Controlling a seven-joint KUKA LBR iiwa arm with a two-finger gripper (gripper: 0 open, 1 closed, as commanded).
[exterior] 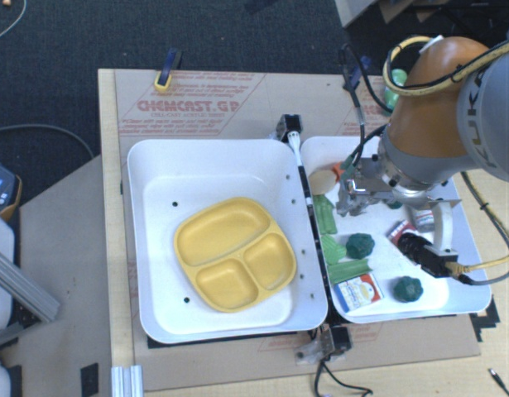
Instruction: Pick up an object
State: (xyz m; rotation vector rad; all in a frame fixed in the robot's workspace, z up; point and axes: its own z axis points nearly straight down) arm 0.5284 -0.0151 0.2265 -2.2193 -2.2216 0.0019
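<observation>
hovering over the upper part of the right-hand bin (465,300), the gripper (359,195) hangs under the big grey and orange arm (440,106), and from where i stand i cannot tell whether it is open or closed; the wrist hardware blocks the view. nothing visible sits in its grasp.

the things it could pick are all in that right bin. along the bin's left wall, centre of the frame, lies a long green packet (324,219), and a second green piece (347,268) lies just below it. a dark green lump (359,245) sits between them, slightly right. lower down is a small carton with red and white print (358,291), and toward the lower right another dark green lump (407,289). a red-and-white item (405,227) lies right of centre, partly under the arm, and a tan object (322,179) peeks out near the bin's top left corner, just beside the gripper.

the left bin (151,172) carries a yellow divided tray (235,253) lying flat in its middle, well apart from the arm.

my guess is the clutter is heaped in one bin so the arm has a pile to choose from, with the other bin as the drop side. the gripper seems placed above the tan object or the top of the green packet, so one of those looks like the likely target.
</observation>
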